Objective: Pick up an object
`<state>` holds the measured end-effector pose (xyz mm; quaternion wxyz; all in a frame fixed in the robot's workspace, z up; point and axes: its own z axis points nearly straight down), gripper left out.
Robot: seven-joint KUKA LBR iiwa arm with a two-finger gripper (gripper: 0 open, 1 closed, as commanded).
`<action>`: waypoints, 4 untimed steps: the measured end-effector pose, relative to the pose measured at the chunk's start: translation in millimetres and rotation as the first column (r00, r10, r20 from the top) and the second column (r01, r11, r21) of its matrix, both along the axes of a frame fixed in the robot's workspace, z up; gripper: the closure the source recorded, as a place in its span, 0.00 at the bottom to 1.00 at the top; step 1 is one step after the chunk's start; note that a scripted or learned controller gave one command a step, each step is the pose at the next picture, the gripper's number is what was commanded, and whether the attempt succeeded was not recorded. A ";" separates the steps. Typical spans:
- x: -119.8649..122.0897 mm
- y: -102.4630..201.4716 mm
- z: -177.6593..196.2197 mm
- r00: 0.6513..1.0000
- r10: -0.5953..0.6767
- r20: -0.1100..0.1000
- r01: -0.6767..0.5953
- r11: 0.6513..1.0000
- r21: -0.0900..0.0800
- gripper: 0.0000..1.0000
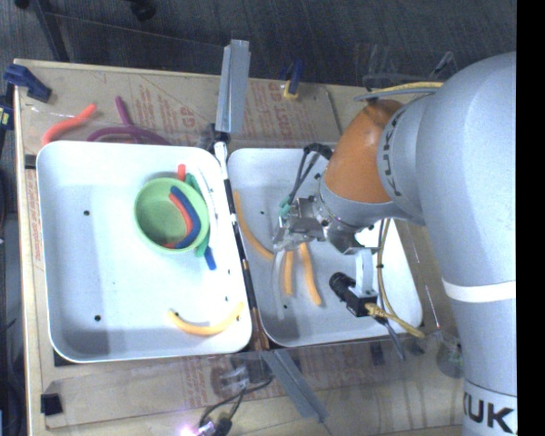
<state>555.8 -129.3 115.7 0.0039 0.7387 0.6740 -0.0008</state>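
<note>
The arm [454,180] reaches in from the right and bends down over the right bin [400,321], its orange band sitting above the wrist, with the gripper [291,232] lowered toward the bin floor near the left part of that bin. Just beside and below the gripper lie several thin orange strips [302,275], two of them roughly side by side and one longer curved strip [247,230] running along the bin's left wall. The gripper is low and right above these strips, but the metal parts and cables at the wrist blur together, so I cannot tell how wide it stands or whether anything is caught in it; no strip is clearly lifted off the floor. The left bin [82,243] holds a green bowl [168,214] with red and blue curved pieces inside it, a small blue piece [209,259] just beside the bowl, and a yellow curved piece [204,323] near the bin's lower edge; all of these lie well apart from the gripper. As I judge it, the task is at the reach-and-grasp stage: the arm has a likely target in the orange strips under it, yet a secure hold and the lift itself are not yet shown, so the pick remains to be done.
</note>
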 end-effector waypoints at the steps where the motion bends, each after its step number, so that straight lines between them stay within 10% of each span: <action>1: 0.0 0.1 0.0 1.000 0.000 0.000 0.000 1.000 0.000 0.00; 2: 12.6 -15.0 -19.0 0.999 0.033 0.003 -0.033 0.999 0.004 0.00; 3: 13.5 -14.8 -9.2 0.999 0.038 0.005 -0.038 0.999 0.002 1.00; 4: 32.4 2.7 65.5 0.975 0.223 -0.006 -0.223 0.975 0.008 1.00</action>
